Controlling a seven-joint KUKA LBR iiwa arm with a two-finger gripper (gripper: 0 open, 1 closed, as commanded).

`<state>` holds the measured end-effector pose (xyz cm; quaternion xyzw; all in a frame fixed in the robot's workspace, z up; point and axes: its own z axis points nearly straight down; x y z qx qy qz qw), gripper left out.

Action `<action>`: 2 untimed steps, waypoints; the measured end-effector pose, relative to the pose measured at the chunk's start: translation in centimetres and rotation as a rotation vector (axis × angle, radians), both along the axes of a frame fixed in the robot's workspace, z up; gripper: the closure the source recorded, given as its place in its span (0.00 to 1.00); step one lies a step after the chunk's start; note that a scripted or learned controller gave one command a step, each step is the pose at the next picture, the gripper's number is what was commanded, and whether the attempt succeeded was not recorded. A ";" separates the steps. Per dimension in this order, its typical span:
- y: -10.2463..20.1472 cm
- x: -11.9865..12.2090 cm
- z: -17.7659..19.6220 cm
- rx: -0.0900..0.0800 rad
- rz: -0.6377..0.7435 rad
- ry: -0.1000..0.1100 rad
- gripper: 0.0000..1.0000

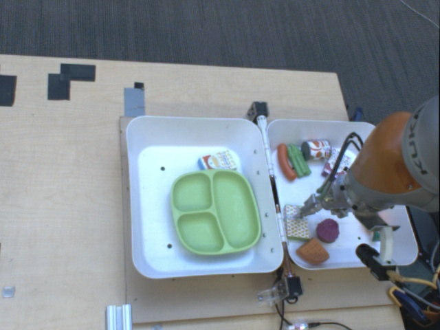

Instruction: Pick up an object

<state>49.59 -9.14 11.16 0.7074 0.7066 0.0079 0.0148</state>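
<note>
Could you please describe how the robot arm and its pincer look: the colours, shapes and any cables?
The arm is thick and rounded, grey with a broad orange band above the wrist. Thin black cables loop along the wrist. The pincer is a small, dark grey metal part at its tip. I can read no markings on the arm.

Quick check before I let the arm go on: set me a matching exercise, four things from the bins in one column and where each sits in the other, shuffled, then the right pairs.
Things:
1. green divided plate
2. red sausage
3. purple ball
4. small printed packet

Places:
A. right bin, far end, beside a green vegetable
B. left bin, lying just beyond the plate
C. left bin, taking up most of the floor
D. right bin, near end, just below the gripper

Pairs: 1-C, 2-A, 3-D, 4-B
</note>
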 end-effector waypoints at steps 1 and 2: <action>0.1 0.1 1.0 0.000 0.002 -0.004 1.00; 0.1 0.1 1.0 0.000 0.002 -0.003 0.00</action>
